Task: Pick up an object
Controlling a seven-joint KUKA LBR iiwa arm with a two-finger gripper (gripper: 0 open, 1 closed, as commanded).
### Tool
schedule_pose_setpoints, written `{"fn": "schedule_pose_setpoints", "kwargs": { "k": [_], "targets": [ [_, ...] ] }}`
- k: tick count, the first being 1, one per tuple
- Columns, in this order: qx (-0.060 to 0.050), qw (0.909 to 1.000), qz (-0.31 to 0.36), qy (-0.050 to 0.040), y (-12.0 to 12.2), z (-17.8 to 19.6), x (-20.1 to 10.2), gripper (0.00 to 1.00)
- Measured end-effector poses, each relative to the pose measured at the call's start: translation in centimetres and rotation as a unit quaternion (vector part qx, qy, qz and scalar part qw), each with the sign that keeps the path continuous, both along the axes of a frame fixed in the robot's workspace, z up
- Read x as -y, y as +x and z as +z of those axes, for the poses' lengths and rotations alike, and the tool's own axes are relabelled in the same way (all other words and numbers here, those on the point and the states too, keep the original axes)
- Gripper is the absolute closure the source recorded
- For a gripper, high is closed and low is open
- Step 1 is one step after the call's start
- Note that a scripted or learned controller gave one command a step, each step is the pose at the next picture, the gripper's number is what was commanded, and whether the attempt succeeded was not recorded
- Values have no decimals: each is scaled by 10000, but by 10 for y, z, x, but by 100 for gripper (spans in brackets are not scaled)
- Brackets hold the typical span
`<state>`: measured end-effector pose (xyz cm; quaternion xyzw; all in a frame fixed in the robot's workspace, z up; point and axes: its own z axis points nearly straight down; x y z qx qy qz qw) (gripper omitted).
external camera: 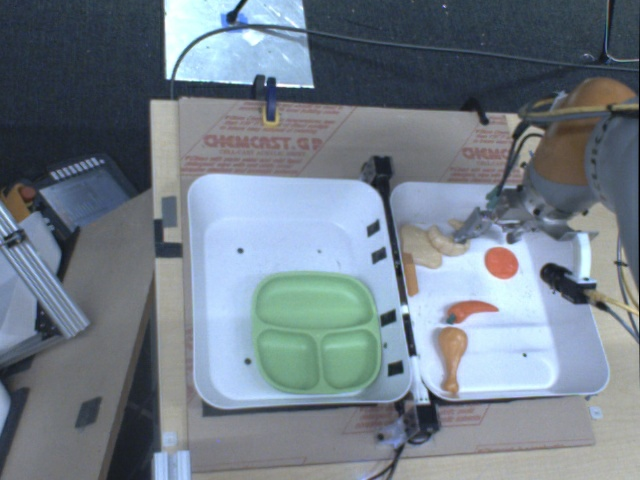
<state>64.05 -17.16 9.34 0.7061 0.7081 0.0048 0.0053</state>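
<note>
- End effector hovers low in our right bin, beside the beige food piece; its opening we cannot tell.
- Approach step; next, we judge, descend and close.

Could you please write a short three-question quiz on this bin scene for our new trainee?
1. True or false: the green divided plate lies in the left bin.
2. Multiple choice: which item lies nearest the end effector? A) the chicken drumstick B) the pale beige food piece C) the red chili pepper
3. Fill in: the round flat item beside the end effector, in the right bin, is coloured ____.

Key
1. True.
2. B; it sits right by the end effector, while the drumstick and pepper lie nearer the bin's front.
3. Orange-red: the tomato slice.
</note>
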Motion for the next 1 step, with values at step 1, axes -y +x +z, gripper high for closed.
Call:
{"fn": "schedule_pose_setpoints", "kwargs": {
  "k": [1],
  "targets": [
    [28, 10000, 11, -22, 1, 11, 0, 100]
  ]
}}
